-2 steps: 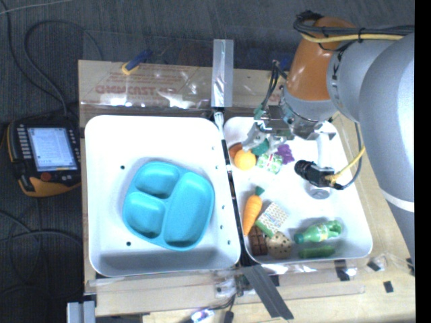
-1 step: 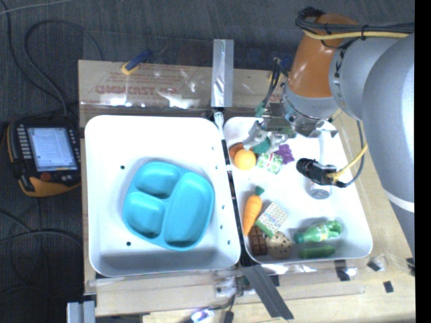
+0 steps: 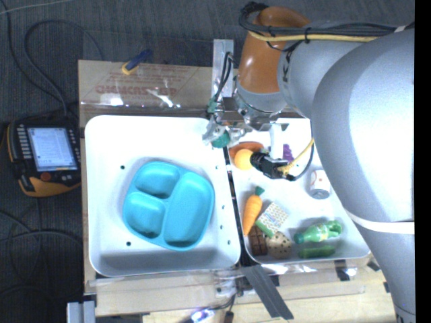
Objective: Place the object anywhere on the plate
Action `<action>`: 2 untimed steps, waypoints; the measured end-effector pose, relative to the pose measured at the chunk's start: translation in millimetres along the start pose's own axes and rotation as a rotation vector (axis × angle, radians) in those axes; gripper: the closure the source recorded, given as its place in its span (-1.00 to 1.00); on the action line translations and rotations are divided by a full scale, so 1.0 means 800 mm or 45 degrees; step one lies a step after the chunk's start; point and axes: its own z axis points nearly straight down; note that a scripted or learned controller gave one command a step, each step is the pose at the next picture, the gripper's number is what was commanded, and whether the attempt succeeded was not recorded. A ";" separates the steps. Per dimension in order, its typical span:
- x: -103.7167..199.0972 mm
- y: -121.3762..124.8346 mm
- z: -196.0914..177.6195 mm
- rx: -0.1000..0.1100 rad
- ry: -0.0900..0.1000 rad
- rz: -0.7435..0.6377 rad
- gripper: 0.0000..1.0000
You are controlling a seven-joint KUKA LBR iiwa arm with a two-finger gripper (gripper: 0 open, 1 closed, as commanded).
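The right bin [image 3: 300,204] holds a carrot [image 3: 251,210], a green vegetable [image 3: 318,233], a checkered block [image 3: 273,217] and an orange fruit [image 3: 241,159]. The jaws hang over the divider's far end; their spread cannot be told. A small teal thing [image 3: 219,140] sits at their tip, apart from the blue plate [image 3: 168,204] in the left bin [image 3: 108,153].

Bench [image 3: 161,293] with two white bins [image 3: 108,160]
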 end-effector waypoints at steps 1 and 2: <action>0.096 -0.023 0.042 0.002 -0.001 0.003 1.00; 0.202 -0.024 0.077 -0.030 0.005 -0.226 1.00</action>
